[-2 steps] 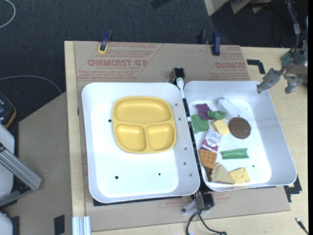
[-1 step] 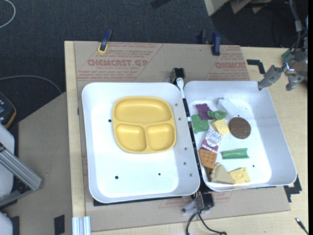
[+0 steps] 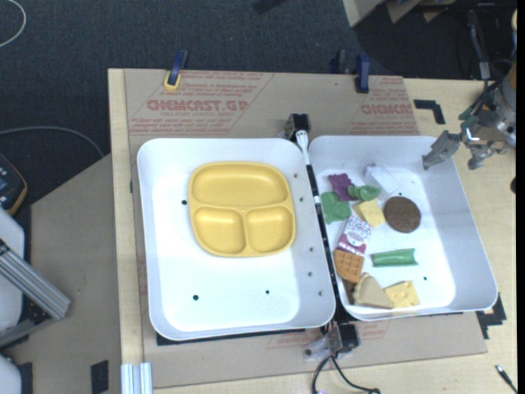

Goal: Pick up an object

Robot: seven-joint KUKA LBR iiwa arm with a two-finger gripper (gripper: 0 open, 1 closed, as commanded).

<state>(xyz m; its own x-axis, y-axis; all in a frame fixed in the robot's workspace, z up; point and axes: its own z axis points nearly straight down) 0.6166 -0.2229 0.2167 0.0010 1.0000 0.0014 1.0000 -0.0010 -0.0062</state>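
The right bin holds a heap of toy food: a round brown cookie, a green bean pod, a waffle, a pink-and-white packet, green leafy pieces, a purple piece, a cheese wedge and a tan bread wedge. My gripper hangs over the bin's far right corner, apart from the food. Its two fingers are spread open with nothing between them.
A yellow three-compartment plate lies in the left bin. Clamps hold the cardboard sheet at the bench's far edge. The right bin's right half is bare white floor.
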